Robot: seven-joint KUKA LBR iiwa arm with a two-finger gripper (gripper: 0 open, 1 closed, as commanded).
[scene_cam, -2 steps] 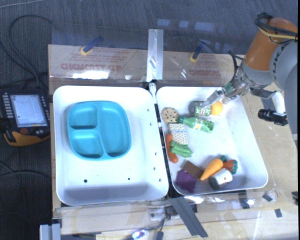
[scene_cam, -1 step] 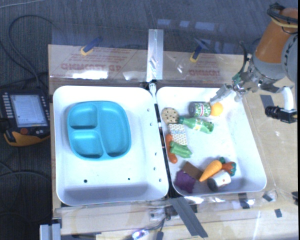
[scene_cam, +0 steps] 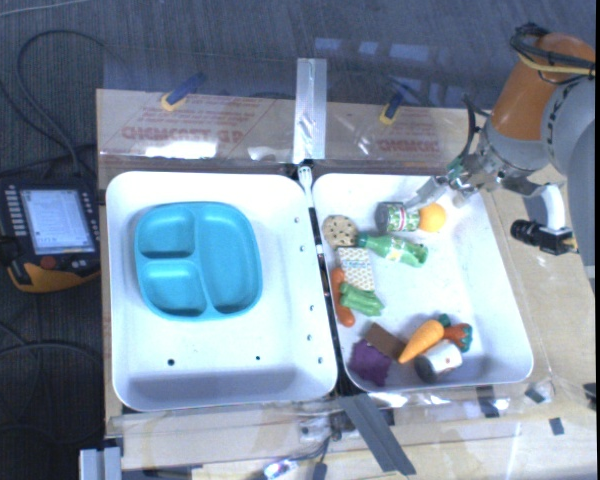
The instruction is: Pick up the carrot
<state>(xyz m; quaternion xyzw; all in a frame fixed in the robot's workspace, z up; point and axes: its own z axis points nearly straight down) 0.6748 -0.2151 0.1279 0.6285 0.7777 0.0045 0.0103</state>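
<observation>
**A:** Two shallow white bins sit side by side on the bench, smooth moulded plastic with rounded corners. Start with the big things?

**B:** Yes. Left bin point(scene_cam: 210, 368) carries a glossy blue tray point(scene_cam: 196, 258), a rounded square split into three compartments. Right bin point(scene_cam: 490, 298) holds a scatter of small toys.

**A:** And the arm?

**B:** Grey, with an orange band point(scene_cam: 536, 88) above the wrist, coming in at about two o'clock of the right bin. Its gripper point(scene_cam: 458, 180) hangs over that bin's upper right corner. I cannot tell how its tips are set; they are too small and blurred.

**A:** Where is the carrot?

**B:** At about five o'clock in the right bin. The carrot point(scene_cam: 422, 339) is a tapered orange cone, matte, lying on a slant with its point down-left and a bit of green at the thick end. It lies well apart from the gripper.

**A:** What is around it?

**B:** A dark brown block point(scene_cam: 384, 340) touches its tip, a purple lump point(scene_cam: 370, 363) sits at seven o'clock from it, and a small white cylinder point(scene_cam: 445, 360) lies just below.

**A:** Higher up?

**B:** A green bottle point(scene_cam: 395, 249) lying flat, a grey can point(scene_cam: 395, 216) near the gripper, a round orange ball point(scene_cam: 432, 218) beside the can, and a speckled cookie point(scene_cam: 339, 230) at ten o'clock.
</observation>
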